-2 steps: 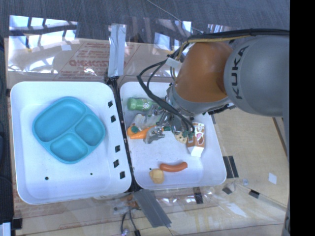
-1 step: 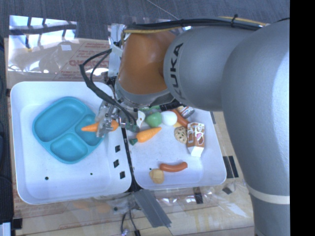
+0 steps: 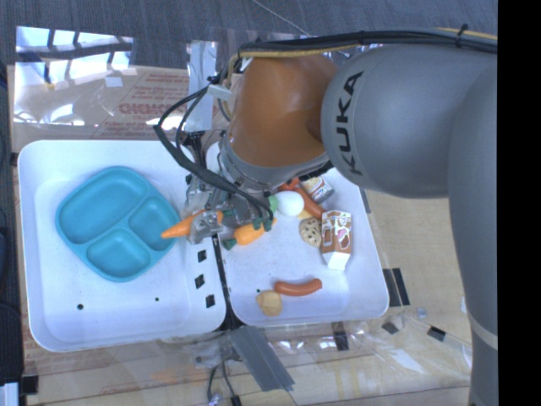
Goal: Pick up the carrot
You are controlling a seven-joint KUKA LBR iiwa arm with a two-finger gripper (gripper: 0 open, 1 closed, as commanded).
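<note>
Orange carrot [image 3: 184, 227] over left bin's edge

The arm [image 3: 355, 117] covers the upper half of the right bin [image 3: 372, 286] and overhangs the divide between the 2 bins, so approach from 12 and 3 o'clock is blocked. Black cables [image 3: 182, 134] loop out at its 9 o'clock side. In the left bin [image 3: 34, 252], a blue divided plate [image 3: 110, 222] fills the middle; bare floor lies at its 6 o'clock, along the near wall. In the right bin, a sausage [image 3: 297, 288] and a small potato [image 3: 269, 303] sit at 6 o'clock, a carton [image 3: 336, 235] and a cookie [image 3: 310, 231] at 3 o'clock. Open floor runs between the sausage and the items above it.
</note>
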